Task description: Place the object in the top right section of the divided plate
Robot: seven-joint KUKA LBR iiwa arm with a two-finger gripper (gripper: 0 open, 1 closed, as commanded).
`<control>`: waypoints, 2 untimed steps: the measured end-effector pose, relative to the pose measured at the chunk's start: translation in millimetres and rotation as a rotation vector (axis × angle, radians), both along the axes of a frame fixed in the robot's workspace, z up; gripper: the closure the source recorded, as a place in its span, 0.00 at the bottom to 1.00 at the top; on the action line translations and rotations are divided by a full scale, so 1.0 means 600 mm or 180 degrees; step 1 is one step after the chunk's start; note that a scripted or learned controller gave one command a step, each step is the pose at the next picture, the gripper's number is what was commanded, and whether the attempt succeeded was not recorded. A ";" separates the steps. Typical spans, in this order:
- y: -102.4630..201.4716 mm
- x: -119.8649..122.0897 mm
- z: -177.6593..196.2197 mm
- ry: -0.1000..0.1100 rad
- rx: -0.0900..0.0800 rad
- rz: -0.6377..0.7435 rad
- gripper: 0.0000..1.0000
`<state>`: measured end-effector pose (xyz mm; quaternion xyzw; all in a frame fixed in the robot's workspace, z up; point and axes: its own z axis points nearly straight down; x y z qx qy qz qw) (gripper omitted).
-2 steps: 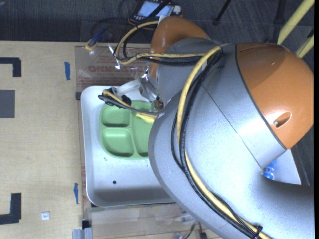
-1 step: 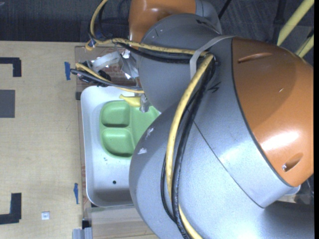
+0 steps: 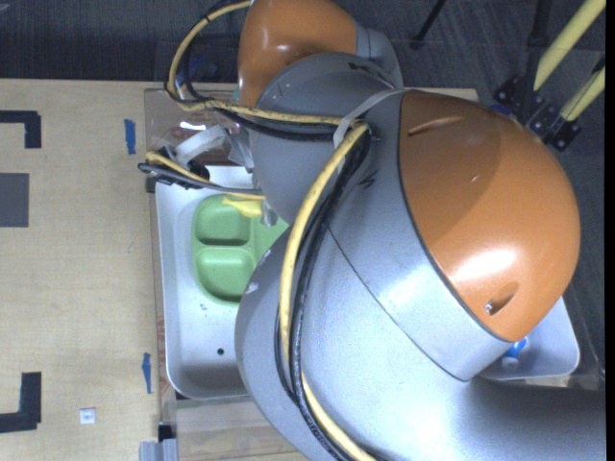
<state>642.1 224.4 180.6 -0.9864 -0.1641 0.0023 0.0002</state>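
Somewhere under the arm's bulk sits our end effector, and we cannot tell whether it is open, closed or carrying anything; the grey and orange arm [image 3: 423, 257] covers most of the scene from the right. What we can see of the task's things is the green divided plate [image 3: 223, 248], lying in the left part of a white bin [image 3: 183, 344], with two of its sections exposed and the rest running under the arm. A small yellow piece [image 3: 242, 206] lies at the plate's far edge, touching it; we judge this may be the object, likely light, stiff and smooth, best taken across its narrow width. The bin's walls look slick and shallow. Left of the bin, the pale wooden tabletop [image 3: 77, 257] lies open, while cables [image 3: 192, 56] crowd the far side.
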 end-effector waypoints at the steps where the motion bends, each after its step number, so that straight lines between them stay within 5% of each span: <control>1: 0.000 0.000 0.001 -0.0004 0.0001 0.0000 0.00; 2: -0.094 -0.021 -0.048 0.0007 0.0003 0.0654 0.00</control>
